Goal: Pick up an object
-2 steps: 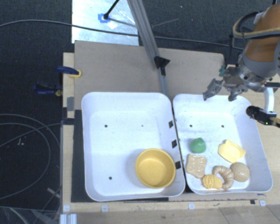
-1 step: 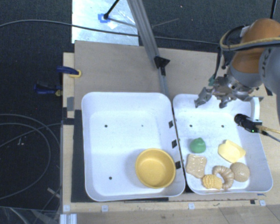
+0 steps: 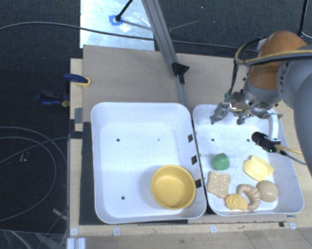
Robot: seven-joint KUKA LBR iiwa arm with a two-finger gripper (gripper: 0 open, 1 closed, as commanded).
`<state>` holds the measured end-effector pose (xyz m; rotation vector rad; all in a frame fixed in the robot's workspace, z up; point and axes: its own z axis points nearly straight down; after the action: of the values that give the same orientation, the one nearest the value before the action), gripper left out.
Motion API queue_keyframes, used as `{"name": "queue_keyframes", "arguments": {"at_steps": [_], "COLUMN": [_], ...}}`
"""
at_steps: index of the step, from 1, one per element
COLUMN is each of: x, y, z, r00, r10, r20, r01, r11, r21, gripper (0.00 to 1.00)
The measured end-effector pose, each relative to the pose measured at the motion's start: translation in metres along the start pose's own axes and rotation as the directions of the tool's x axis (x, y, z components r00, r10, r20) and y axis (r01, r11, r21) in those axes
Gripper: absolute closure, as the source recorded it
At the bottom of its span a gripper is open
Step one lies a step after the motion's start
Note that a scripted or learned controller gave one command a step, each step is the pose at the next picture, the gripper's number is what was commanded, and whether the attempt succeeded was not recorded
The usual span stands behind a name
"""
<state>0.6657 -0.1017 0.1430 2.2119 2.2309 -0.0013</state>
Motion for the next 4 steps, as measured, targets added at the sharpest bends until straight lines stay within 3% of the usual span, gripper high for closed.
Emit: {"name": "queue_keyframes", "arguments": {"at_steps": [1,2,4], "x": [0.000,0.000,0.000], "y": [0.000,0.002,0.003], "z": [0.052,0.037,-0.083], "r00": [1.000,1.000,1.000], "r10": [0.000,-0.002,0.001], "r20": [0.000,0.001,0.001], "r01": [0.000,0.002,-0.001], "r11": [1.000,1.000,1.000], "r21": [0.000,-0.006,-0.008], "gripper": [0.00,1.00,1.00]}}
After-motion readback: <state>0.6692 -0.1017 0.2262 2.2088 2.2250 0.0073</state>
